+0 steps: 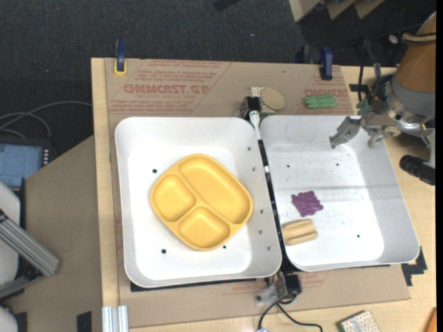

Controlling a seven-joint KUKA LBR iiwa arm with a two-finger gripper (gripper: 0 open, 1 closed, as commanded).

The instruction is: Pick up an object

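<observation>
In the right bin, a small purple bunch of grapes lies near the left wall. A tan bread-roll shape sits just in front of it. My gripper hangs over the bin's far right corner, well away from both objects. Its two grey fingers are spread apart with nothing between them, so it is open. The orange-banded wrist rises behind it at the right edge.
The left bin holds a yellow three-compartment plate. On the brown board behind the right bin lie a green object and a round tan disc. A black clip sits where the two bins meet.
</observation>
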